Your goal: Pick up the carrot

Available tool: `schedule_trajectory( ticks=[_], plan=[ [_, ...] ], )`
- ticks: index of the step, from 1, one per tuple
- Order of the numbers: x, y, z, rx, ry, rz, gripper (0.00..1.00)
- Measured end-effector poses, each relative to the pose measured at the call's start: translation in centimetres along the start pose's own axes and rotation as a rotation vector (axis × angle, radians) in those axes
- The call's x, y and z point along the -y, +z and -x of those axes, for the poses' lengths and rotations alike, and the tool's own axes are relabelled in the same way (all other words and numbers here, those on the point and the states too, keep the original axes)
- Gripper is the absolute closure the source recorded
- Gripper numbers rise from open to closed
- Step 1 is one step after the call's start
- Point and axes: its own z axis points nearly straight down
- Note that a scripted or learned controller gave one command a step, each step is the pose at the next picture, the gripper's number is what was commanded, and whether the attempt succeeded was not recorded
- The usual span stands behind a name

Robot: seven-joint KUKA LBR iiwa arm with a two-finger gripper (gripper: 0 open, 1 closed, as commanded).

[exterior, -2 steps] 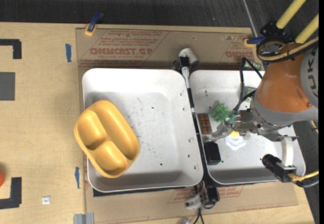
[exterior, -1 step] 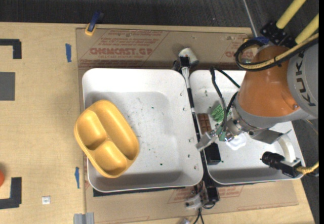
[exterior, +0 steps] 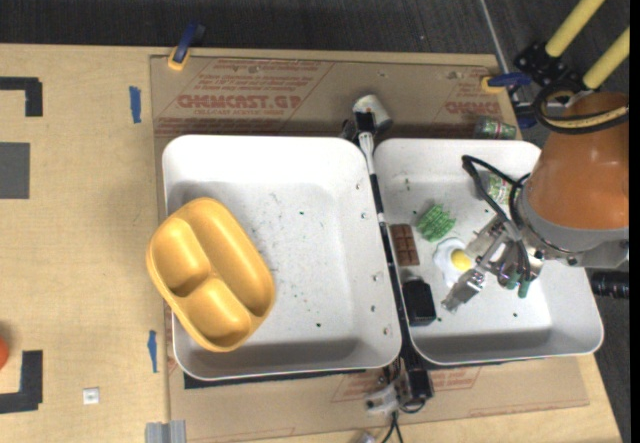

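Note:
My gripper [exterior: 466, 283] hangs low over the middle of the right bin [exterior: 570, 331], reaching in from the right under the arm's orange band. Just to its upper left lies a small yellow and white item [exterior: 455, 257], partly covered by the gripper. A green leafy piece [exterior: 435, 222] lies a little farther back. I cannot make out anything held in the gripper.
A brown block [exterior: 404, 244] and a black block [exterior: 418, 300] lie along the right bin's left wall. A yellow two-compartment dish [exterior: 210, 272] sits over the left rim of the left bin [exterior: 300, 181]. Cables run along the divider between the bins.

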Motion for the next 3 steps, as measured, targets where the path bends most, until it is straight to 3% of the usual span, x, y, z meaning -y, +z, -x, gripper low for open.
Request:
schedule_trajectory(
  ticks=[1,2,3],
  plan=[
    [-4.0,0.0,-3.0,-0.002,-0.292,0.000,0.00],
    [-12.9,0.0,-9.6,0.000,-0.468,0.002,0.00],
    [-14.4,7.3,-10.8,-0.003,-0.816,0.000,0.00]
  ],
)
